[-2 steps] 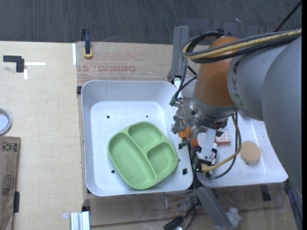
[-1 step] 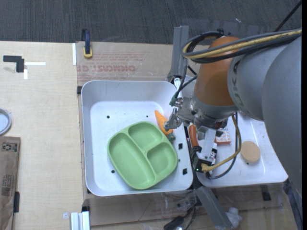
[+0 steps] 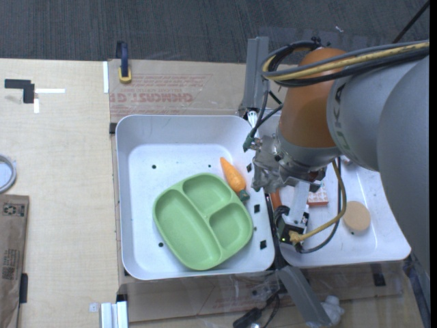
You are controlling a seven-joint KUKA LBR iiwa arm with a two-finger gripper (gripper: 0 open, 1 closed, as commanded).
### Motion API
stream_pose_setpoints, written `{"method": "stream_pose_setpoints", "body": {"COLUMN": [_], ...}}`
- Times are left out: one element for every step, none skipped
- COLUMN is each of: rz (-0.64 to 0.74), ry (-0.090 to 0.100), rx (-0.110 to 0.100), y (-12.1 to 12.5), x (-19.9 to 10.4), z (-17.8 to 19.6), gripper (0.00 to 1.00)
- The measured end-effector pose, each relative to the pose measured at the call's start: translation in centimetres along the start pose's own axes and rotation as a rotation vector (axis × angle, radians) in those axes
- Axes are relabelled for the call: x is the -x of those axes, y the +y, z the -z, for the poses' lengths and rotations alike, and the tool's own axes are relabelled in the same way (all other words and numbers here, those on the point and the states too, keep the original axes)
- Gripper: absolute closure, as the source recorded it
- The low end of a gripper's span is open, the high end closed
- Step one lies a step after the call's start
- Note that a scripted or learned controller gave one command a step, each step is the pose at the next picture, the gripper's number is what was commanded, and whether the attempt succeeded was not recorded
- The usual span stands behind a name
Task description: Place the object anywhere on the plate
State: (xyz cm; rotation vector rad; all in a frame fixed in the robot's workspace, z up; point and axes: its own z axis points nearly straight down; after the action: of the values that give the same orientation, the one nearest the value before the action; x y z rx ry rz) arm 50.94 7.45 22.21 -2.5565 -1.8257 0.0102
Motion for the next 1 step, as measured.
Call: {"method": "stream_pose_setpoints", "body": {"rz": [0.0], "ry": [0.0], "rx": [0.0], "y": [0.0], "x": [0.0], "z": [0.0], "gripper": [0.0]}}
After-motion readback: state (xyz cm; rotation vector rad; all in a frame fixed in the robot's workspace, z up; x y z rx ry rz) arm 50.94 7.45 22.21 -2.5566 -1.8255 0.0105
